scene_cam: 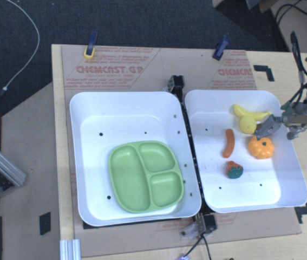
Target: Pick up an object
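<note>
Pumpkin (261, 148) sits just below the gripper (266, 128) (finger state unclear), arm reaching from right.

In the right bin (288, 194) you will find four toy foods: a yellow banana (249, 112) touching a lemon (247, 124), an orange pumpkin (261, 148) (upright, stem up), a sausage (228, 143) lying lengthwise, and a red-and-green piece (234, 170) nearest the front.

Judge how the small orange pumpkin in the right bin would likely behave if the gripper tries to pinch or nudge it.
The pumpkin looks round and squat, so it may roll or scoot across the smooth right bin if nudged. Its glossy, ribbed surface suggests hard plastic, probably light and somewhat slippery. The gripper sits just above it beside the banana, so a sideways push might knock both.
</note>
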Robot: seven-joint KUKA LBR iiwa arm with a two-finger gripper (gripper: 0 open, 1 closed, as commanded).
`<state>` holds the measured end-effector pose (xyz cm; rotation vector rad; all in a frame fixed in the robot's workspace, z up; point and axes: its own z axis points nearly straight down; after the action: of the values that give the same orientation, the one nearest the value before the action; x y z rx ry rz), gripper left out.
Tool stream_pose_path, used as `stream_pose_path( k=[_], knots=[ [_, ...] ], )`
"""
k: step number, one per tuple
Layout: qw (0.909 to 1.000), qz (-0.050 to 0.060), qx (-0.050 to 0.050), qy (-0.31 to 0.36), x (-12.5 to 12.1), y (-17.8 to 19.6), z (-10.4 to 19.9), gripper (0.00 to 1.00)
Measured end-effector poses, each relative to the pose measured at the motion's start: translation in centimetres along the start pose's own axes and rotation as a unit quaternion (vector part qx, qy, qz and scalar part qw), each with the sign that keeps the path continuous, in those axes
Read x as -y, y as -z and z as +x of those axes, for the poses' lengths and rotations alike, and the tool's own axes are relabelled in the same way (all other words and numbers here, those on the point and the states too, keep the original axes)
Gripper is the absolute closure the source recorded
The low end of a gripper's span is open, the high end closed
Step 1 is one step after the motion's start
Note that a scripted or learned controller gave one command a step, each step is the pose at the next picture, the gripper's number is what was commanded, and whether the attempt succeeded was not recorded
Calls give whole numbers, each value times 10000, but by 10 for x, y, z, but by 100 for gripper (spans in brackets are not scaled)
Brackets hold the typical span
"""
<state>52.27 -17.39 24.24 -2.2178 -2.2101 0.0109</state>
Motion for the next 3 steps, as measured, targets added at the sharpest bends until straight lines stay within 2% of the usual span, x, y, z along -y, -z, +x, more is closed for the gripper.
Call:
stream_pose_path(
  k=[1, 2, 3],
  knots=[
    [10000, -64, 15, 17, -2, 7, 0, 0],
    [10000, -28, 0, 20, -10, -52, 7, 0],
    [10000, -39, 5, 17, -9, -114, 10, 0]
  ],
)
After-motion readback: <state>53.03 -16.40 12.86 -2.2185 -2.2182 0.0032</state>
